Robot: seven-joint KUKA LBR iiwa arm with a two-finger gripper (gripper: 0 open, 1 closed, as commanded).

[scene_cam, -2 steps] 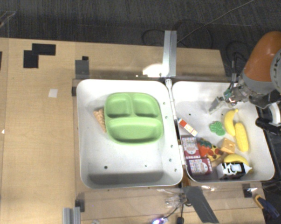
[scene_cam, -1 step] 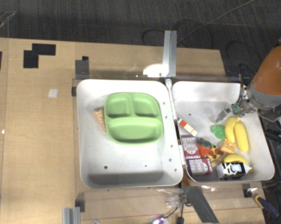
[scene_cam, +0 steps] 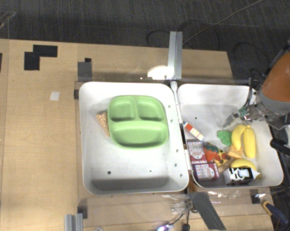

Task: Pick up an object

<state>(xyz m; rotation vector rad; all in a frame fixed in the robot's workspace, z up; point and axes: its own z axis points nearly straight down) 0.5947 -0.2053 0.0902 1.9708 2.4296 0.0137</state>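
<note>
Tool (scene_cam: pixel 241 113) position: over the upper right area of the right bin (scene_cam: pixel 207 97), at the end of the grey arm (scene_cam: pixel 282 88) with its orange band. Whether it is released or clenched cannot be told.

Directly below the tool lie two bananas (scene_cam: pixel 245 139), with a green toy (scene_cam: pixel 225 137) just left of them. Further below sit a black-and-yellow object (scene_cam: pixel 241 171) and a purple carton (scene_cam: pixel 202 162).

Well left of the tool, the left bin (scene_cam: pixel 92 143) holds a green divided plate (scene_cam: pixel 136 121) covering part of a tan object (scene_cam: pixel 103 121). Both bins rest on the worktop (scene_cam: pixel 34 153).
</note>
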